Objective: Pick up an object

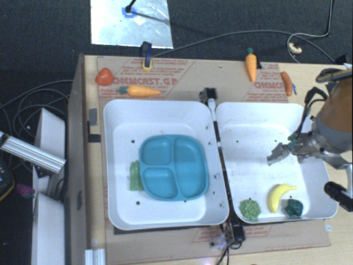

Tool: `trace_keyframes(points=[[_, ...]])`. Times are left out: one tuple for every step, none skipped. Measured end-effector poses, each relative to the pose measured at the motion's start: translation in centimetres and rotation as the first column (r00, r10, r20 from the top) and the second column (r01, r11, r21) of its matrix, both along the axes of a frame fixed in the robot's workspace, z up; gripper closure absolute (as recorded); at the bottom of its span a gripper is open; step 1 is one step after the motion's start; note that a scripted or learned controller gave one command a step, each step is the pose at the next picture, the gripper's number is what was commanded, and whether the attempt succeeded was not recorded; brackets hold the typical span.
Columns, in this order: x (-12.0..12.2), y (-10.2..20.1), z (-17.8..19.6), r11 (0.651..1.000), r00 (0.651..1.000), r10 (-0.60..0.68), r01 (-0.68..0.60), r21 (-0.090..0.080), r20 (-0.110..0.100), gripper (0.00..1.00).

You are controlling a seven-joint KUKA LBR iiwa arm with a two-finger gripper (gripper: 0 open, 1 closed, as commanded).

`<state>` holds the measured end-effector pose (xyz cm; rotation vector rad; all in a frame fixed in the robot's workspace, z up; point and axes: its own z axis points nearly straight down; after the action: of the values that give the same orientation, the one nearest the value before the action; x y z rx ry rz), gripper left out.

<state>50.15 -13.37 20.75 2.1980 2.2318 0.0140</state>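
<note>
In the right bin point(259, 120), three small things lie along the near wall. A yellow banana point(279, 196) rests on its side, curved, its tip pointing toward the bin's right side. Just left of the banana sits a light green, bumpy clump point(250, 208), apart from it. Just right of the banana, close against its lower end, lies a dark green lump point(294, 207).

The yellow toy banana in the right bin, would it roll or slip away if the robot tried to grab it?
The curved yellow toy banana probably would not roll far, since its bend lets it lie flat on the white right bin. Its smooth, shiny-looking skin may slip between the fingers of the pincer. It looks small, so likely light and easily nudged toward the dark green lump beside it.
</note>
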Motion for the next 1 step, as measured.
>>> trace_keyframes(points=[[0.15, 0.05, 1.06, 1.0, 1.0, 0.005, -0.005, 0.001, 0.003, 1.0]])
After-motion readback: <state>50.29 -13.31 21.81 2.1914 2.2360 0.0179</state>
